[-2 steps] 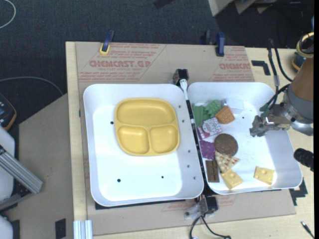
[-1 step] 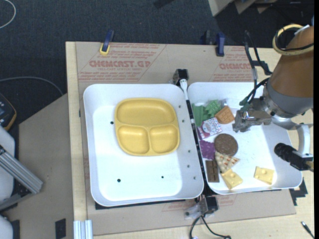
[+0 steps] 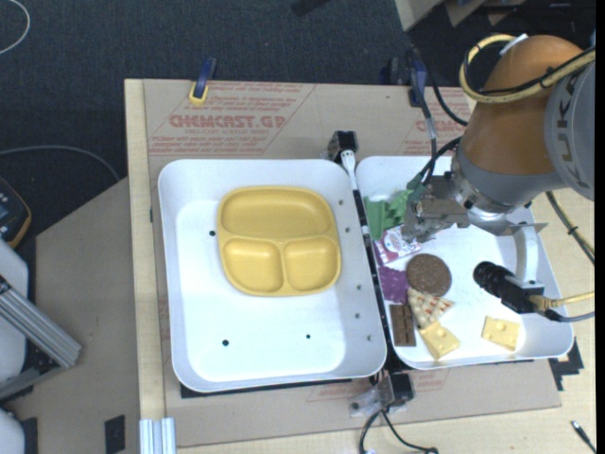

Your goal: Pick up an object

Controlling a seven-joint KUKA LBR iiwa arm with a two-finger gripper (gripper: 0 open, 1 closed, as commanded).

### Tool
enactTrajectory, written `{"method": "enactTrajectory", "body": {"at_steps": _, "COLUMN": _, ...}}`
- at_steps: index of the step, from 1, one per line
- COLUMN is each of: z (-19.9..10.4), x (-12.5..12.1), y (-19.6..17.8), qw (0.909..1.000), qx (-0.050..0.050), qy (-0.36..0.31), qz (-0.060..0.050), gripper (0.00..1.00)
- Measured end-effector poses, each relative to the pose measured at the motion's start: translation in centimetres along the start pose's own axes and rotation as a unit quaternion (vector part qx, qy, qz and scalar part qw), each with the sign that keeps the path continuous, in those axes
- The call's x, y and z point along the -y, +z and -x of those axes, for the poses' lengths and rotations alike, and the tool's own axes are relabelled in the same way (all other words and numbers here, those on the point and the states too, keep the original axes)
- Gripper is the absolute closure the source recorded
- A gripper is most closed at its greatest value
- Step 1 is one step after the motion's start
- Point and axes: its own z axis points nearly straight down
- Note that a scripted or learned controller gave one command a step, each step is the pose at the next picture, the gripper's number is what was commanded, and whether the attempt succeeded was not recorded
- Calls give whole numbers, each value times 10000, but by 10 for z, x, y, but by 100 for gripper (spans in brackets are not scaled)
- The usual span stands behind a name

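Arm: the grey arm with its orange band is reaching in from the right, leaning over the far part of the right bin [image 3: 473, 246].
End effector [image 3: 423, 223]: it is hanging low at the far left of the right bin, just above a green piece [image 3: 382, 216] and a purple wrapper [image 3: 388, 261]; I cannot tell how far open it is or whether it is gripping anything.
Objects for picking: all are lying in the right bin's left and near part. A round brown patty [image 3: 428, 274] is sitting just near of the end effector, with a pizza slice [image 3: 431, 305], a chocolate bar [image 3: 404, 323] and a cheese wedge [image 3: 440, 340] clustering nearer still; a cheese square [image 3: 501, 332] is lying apart to the right.
Left bin [image 3: 189, 282]: it is carrying a yellow divided plate [image 3: 279, 239].
Worktop [image 3: 236, 116]: a brown printed sheet is lying under both bins.
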Motion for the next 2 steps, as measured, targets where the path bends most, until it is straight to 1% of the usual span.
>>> {"method": "enactTrajectory", "body": {"at_steps": 1, "z": -63, "x": -4, "y": 14, "qw": 10000, "qx": -9, "qy": -6, "qz": -31, "gripper": 100}}
{"method": "enactTrajectory", "body": {"at_steps": 2, "z": -63, "x": -15, "y": 13, "qw": 10000, "qx": 2, "qy": 20, "qz": -4, "gripper": 100}}
